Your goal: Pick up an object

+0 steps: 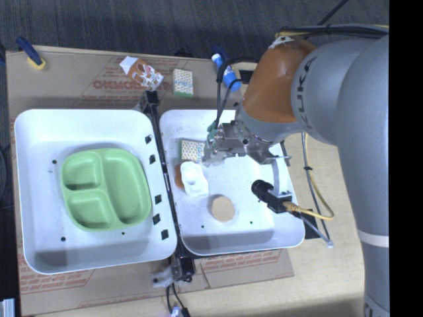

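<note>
The right bin (264, 236) holds a small patterned square packet (191, 150), a white cup-like object (193, 179) lying over something orange-brown, and a tan round disc (223, 209). My gripper (215, 149) hangs over the upper middle of this bin, just right of the patterned packet and above the white object. The metal wrist assembly hides the fingertips, and I see nothing between them. The orange band and grey arm cover the bin's upper right part.
The left bin (33, 177) holds a green divided tray (106, 188). A black cylindrical fitting with a yellow cable (271, 197) lies over the right bin's right side. On the cardboard behind the bins lie a wrapped snack (141, 73), a small packet (183, 82) and blue clips (225, 71).
</note>
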{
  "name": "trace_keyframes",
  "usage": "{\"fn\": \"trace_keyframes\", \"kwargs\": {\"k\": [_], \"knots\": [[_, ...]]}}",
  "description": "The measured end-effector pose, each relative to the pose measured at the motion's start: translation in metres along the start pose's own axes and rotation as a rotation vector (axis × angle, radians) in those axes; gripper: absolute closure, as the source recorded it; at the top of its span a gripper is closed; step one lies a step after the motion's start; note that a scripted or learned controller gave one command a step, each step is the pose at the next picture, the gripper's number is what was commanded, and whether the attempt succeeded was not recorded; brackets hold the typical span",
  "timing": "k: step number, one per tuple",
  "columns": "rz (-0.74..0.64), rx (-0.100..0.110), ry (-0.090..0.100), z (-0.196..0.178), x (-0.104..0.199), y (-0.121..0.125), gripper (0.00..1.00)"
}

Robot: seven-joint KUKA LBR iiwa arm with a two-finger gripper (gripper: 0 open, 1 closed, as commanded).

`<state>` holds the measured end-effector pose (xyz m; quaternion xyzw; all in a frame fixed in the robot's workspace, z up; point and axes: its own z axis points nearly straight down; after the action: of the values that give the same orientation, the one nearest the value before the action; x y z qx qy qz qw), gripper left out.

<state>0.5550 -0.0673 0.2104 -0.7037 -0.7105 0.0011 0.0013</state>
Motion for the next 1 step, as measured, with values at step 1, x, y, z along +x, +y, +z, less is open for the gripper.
{"fn": "trace_keyframes", "kwargs": {"k": [1], "knots": [[0.002, 0.001, -0.001, 0.0004, -0.0009, -0.0004, 0.0]]}}
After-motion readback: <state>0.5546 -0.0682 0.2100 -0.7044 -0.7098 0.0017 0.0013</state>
